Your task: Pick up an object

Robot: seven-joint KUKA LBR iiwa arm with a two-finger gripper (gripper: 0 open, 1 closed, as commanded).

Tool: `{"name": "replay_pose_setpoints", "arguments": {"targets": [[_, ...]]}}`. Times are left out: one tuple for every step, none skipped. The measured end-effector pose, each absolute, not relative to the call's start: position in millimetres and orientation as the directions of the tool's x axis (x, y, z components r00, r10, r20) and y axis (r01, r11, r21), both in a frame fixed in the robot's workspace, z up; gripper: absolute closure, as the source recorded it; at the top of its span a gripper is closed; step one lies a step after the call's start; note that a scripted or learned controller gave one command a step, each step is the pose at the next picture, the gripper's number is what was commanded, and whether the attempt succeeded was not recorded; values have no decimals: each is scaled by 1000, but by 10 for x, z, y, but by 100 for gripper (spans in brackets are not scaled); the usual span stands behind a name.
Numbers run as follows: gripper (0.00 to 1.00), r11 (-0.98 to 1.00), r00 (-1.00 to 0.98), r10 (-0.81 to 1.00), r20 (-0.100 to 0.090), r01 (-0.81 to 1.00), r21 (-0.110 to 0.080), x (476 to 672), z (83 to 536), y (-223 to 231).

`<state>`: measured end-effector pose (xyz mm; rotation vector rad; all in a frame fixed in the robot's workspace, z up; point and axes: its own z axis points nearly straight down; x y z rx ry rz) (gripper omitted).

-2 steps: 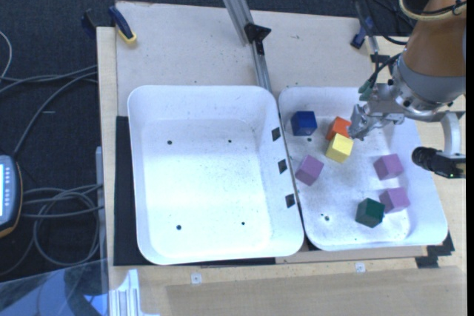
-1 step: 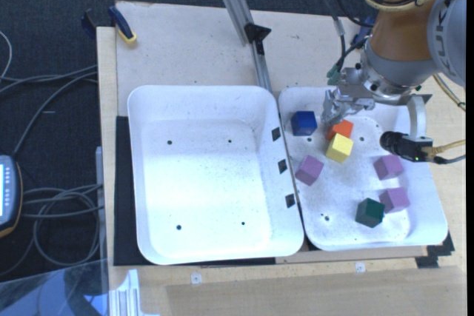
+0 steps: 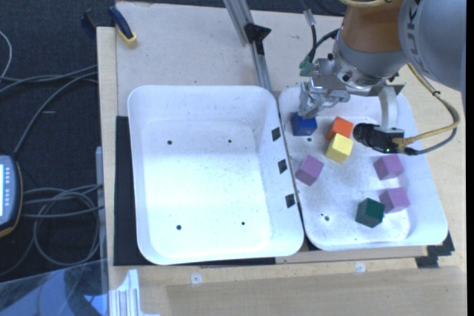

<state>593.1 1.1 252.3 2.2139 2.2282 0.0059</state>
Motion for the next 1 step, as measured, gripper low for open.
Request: {"name": "replay_pose_setpoints", "arguments": {"targets": [[100,6,-6,1000,2,1000,2,6060,2389,537]]}}
